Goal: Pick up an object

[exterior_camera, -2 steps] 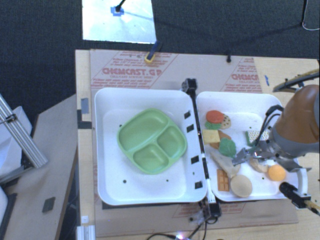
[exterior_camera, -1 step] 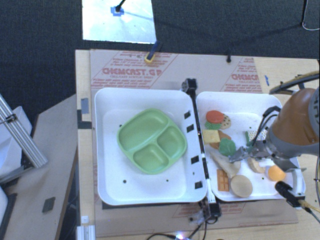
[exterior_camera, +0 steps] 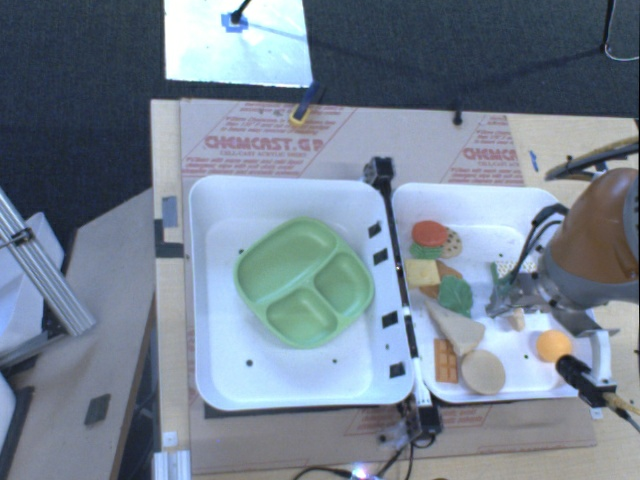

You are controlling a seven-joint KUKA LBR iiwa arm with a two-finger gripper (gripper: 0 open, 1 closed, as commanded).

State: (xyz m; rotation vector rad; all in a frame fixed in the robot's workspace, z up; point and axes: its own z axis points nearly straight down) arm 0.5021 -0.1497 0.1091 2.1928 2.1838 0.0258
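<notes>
I work in a robotics lab, not a home. My desk [exterior_camera: 120,268] is bare plywood under a protective sheet printed CHEMCAST GP [exterior_camera: 265,140], with two white bins [exterior_camera: 215,298] fixed side by side, loose cables [exterior_camera: 620,28] crossing dark carpet [exterior_camera: 80,68], and an aluminium frame [exterior_camera: 35,268] standing alongside.

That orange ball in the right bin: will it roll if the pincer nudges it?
Probably. The orange ball looks round and smooth, so a nudge would likely roll it. It sits near the bin wall, which may stop it.
</notes>
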